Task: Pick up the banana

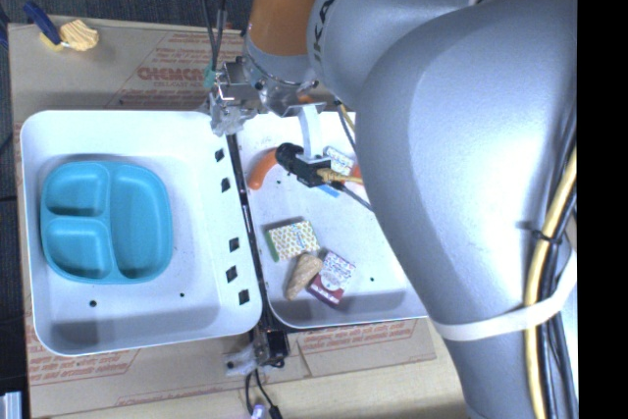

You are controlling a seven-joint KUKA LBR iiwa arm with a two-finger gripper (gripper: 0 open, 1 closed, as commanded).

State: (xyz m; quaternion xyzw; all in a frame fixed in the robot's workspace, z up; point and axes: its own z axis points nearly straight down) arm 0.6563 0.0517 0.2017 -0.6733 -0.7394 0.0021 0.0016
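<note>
Banana is my best reading of the pale tan, stubby, slightly curved thing lying flat in the near part of the right bin, not far from the wall between the bins. Its colour is dull, so that reading is not certain.

A red packet touches it on the right. A chequered packet lies just beyond its far end, close enough that the two may touch. Farther back, right beside the wall, lies an orange piece.

The claw hangs over the far end of that wall, well apart from the banana and nearer the orange piece. Whether it is wide or narrow I cannot tell, since the wrist hides it. The arm covers the right side of the right bin. The left bin holds a blue plate, and both bins stand on the tabletop.

Several things could go wrong from here.
- **Wrong item:** if the claw drops where it is now, it would meet the wall's rim or the orange piece, not the banana.
- **Packets in the way:** a descent on the banana could catch the red packet as well. It could also land on a packet edge and close on thin foil while the fruit rolls off.
- **Poor grip:** the banana looks rounded and lies at a slant. A grip along its length rather than across it would likely squeeze it out sideways.
- **Wall contact:** the wall is near enough that a wide approach on that side might strike it.
</note>
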